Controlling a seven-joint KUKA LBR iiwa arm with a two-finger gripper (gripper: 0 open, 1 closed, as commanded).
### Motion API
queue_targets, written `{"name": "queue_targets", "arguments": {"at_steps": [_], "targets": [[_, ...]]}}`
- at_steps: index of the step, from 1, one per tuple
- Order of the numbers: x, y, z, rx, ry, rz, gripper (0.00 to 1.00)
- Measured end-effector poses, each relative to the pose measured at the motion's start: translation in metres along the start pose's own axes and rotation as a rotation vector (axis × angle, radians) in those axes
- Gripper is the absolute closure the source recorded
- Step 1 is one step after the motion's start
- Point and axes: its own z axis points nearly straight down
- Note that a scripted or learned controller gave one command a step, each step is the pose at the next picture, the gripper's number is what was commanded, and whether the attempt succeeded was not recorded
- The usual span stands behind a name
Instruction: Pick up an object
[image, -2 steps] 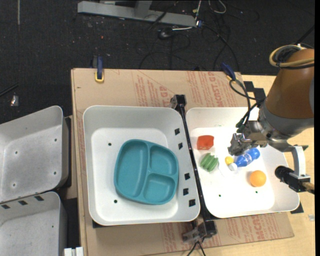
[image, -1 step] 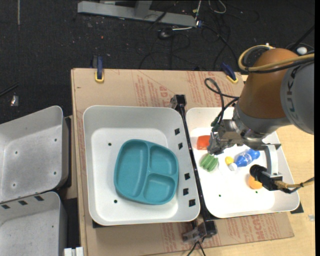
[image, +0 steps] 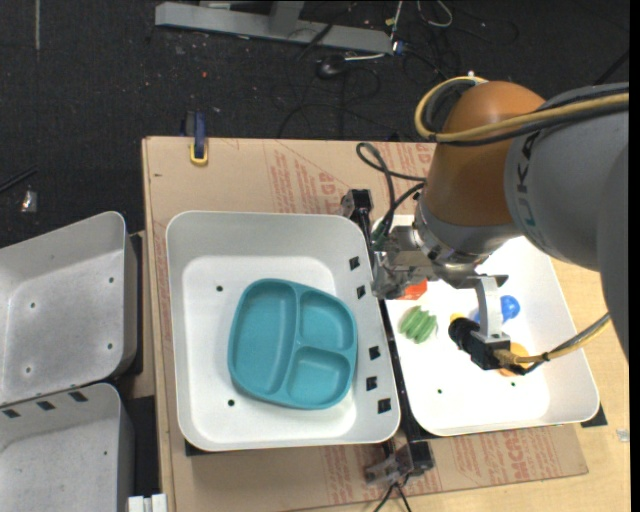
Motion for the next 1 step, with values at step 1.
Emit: {"name": "queue_targets", "arguments": {"at_steps": [1], "targets": [[0.0571, 0.0109, -0.0061, 0.0, 0.0, 0.0, 1.0]]}}
